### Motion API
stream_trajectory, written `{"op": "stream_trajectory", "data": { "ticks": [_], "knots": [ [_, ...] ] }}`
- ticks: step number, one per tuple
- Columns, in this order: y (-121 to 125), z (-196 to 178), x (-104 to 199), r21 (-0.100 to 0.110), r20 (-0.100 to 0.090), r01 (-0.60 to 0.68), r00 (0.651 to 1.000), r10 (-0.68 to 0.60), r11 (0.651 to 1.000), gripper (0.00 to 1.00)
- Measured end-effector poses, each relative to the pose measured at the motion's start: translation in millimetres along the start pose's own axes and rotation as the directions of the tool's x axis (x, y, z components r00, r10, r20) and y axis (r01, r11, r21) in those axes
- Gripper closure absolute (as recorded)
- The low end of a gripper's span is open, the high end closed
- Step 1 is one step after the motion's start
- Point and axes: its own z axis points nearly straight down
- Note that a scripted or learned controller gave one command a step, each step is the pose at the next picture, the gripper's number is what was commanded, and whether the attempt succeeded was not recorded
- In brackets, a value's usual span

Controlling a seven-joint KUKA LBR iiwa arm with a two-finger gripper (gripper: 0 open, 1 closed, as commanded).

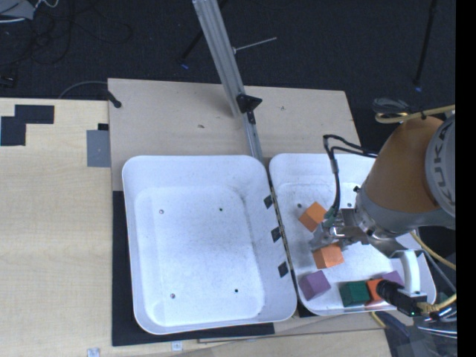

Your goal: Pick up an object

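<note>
The right bin (297, 171) holds an orange block (313, 215) near its middle and a second orange block (328, 256) just below it. A purple block (315, 283) lies near the bin's front left corner, with a green block (354, 293) to its right. A small orange and purple piece (387, 282) sits at the front right. My gripper (332, 233) is down in the right bin between the two orange blocks, just above the lower one. Nothing shows clearly between its fingers.
The left bin (141, 192) is a large white tray beside the right one, with black clips (276, 233) along the shared edge. A slanted aluminium rail (223, 58) rises behind the bins. The arm's orange band (405, 169) overhangs the right bin's right side.
</note>
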Motion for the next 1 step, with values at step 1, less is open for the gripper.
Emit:
{"op": "stream_trajectory", "data": {
  "ticks": [1],
  "knots": [
    [42.0,4.3,78.7,0.003,0.001,0.0,1.0,0.0,1.0,1.0]
  ]
}}
